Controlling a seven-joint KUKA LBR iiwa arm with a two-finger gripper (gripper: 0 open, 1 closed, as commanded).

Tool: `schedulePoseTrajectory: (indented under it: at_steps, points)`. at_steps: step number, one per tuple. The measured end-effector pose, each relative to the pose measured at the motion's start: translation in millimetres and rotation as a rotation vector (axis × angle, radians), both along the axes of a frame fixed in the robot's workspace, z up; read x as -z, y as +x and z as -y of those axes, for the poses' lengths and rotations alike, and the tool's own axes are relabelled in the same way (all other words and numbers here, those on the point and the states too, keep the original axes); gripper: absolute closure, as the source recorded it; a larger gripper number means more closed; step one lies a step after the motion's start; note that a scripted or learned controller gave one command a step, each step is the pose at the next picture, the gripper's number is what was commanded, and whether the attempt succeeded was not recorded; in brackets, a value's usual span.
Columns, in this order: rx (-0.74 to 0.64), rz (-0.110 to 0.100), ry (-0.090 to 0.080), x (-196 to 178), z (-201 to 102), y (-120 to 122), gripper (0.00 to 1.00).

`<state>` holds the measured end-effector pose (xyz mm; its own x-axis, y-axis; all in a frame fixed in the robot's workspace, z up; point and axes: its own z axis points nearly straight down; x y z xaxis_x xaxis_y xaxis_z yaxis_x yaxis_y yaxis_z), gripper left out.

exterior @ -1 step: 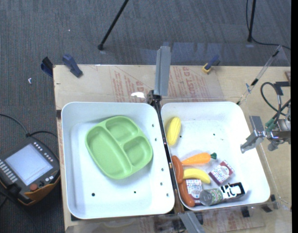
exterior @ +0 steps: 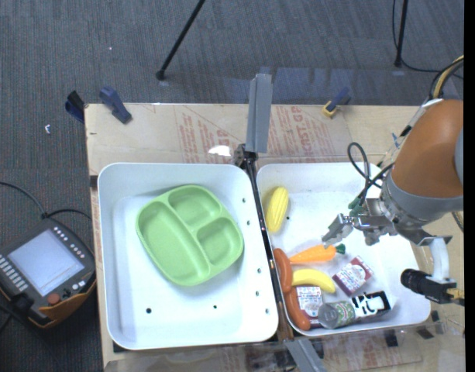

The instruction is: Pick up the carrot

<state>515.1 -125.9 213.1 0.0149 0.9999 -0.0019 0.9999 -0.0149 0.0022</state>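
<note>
A bench (exterior: 183,130) topped with brown printed cardboard stands on dark grey carpet (exterior: 82,45), with blue clamps (exterior: 115,104) at its far edge, a yellow clamp (exterior: 331,108) further right, and thin black stand legs (exterior: 187,29) crossing the floor behind. A handheld control pendant (exterior: 43,273) with a pale screen lies on the carpet at the left. Two shallow white bins sit side by side: the left bin (exterior: 121,301) holds a green divided plate (exterior: 191,233), and the right bin (exterior: 330,178) holds the small items. The carrot (exterior: 313,253), orange with a green tip, lies on its side near the middle of the right bin, pointing right. A yellow corn cob (exterior: 277,208) lies up and left of it, a red sausage (exterior: 287,281) runs along the bin's left wall, a banana (exterior: 314,277) sits just below the carrot, and a red packet (exterior: 352,274), a can (exterior: 337,313) and a black-and-white box (exterior: 371,304) crowd the near right corner. The gripper (exterior: 339,229) hangs just above and right of the carrot's green end, close to it but not clasping it, fingers parted with nothing between them. The grey arm with its orange band (exterior: 431,149) reaches in from the right.
</note>
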Motion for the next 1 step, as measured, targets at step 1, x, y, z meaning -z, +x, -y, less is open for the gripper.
schedulePoseTrajectory:
  at_steps: [1]
  points:
    - [-0.130, 0.002, 0.002, 109.2, -6.7, 12.4, 0.00]
